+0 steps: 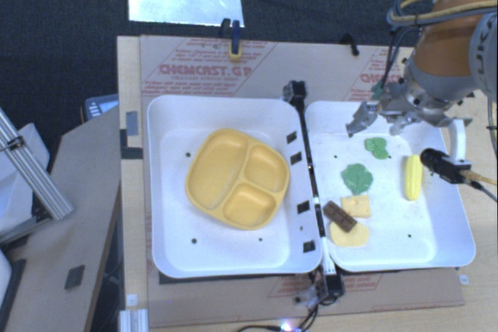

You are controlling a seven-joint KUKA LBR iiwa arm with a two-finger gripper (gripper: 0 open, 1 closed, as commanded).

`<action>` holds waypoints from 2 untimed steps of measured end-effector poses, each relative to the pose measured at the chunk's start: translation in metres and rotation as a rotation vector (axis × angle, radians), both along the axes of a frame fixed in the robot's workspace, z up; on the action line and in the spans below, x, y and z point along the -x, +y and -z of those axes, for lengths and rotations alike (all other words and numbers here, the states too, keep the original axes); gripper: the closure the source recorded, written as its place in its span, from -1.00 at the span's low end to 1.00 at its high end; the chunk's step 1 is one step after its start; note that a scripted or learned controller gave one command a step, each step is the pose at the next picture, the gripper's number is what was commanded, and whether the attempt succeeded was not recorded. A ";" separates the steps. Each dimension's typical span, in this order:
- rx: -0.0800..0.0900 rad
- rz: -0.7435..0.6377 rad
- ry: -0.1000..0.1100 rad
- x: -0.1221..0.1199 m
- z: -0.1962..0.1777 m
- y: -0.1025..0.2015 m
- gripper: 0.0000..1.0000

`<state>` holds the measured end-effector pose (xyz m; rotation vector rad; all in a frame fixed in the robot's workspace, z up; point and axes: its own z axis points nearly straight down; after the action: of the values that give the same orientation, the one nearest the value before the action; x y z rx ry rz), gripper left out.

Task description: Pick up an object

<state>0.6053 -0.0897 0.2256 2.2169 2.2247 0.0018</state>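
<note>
The right bin (447,241) holds several toy foods. A small green piece (377,148) lies near its back, and a larger green leaf (357,178) sits in the middle. A yellow corn-like piece (412,176) lies toward the right. Near the front left are a yellow cheese wedge (357,205), a brown bar (339,215) and a pale yellow disc (349,235). My gripper (383,120) hangs over the back of this bin, just above and behind the small green piece. Its fingers are open and hold nothing.
The left bin (167,245) holds a yellow divided plate (237,177). A black clipped divider (305,167) runs between the two bins. A black fitting with a cable (445,166) hangs off the arm over the right bin's right side.
</note>
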 end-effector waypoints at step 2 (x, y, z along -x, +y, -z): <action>0.002 0.007 0.000 0.089 0.141 -0.106 -1.00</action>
<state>0.5160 -0.1956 0.0847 2.2239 2.2155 -0.0009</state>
